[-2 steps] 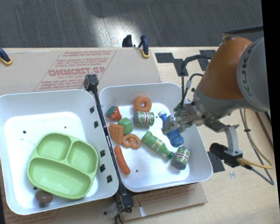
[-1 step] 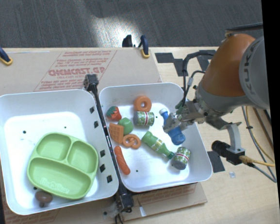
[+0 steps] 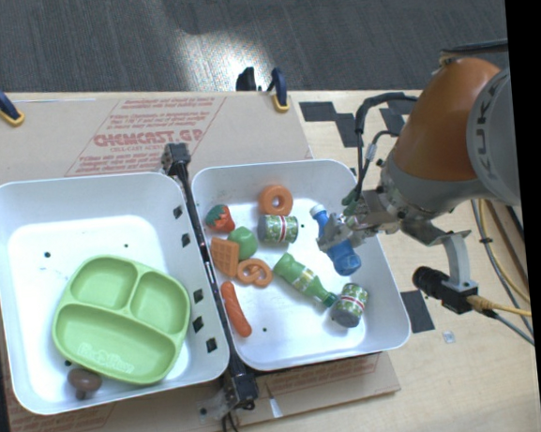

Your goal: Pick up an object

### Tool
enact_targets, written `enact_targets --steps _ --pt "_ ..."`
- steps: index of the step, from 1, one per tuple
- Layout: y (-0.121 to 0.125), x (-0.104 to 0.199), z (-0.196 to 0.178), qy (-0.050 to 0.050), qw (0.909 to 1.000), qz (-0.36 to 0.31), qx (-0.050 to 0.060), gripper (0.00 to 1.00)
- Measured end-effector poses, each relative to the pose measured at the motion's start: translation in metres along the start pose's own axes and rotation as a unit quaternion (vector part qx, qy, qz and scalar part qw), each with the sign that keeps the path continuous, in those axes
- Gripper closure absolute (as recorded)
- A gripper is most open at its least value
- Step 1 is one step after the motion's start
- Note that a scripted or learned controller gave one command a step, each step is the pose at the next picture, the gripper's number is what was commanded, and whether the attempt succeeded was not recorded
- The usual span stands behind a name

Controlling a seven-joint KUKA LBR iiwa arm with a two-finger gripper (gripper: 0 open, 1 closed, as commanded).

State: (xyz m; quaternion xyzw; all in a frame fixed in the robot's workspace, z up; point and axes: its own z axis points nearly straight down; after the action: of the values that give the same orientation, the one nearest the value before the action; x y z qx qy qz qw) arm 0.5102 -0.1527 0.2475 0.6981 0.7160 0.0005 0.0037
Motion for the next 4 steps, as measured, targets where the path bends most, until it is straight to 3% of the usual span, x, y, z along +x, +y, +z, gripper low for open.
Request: enact_targets --steps 2,3,4 --pt "0.002 0.0 -0.021 -0.001 1.0 -0.005 -0.003 1.0" --pt "-0.012 0.059 -0.023 0.002 1.0 0.009 0.003 1.0" --pt "-0.011 0.059 -0.033 0.002 1.0 0.006 0.002 1.0"
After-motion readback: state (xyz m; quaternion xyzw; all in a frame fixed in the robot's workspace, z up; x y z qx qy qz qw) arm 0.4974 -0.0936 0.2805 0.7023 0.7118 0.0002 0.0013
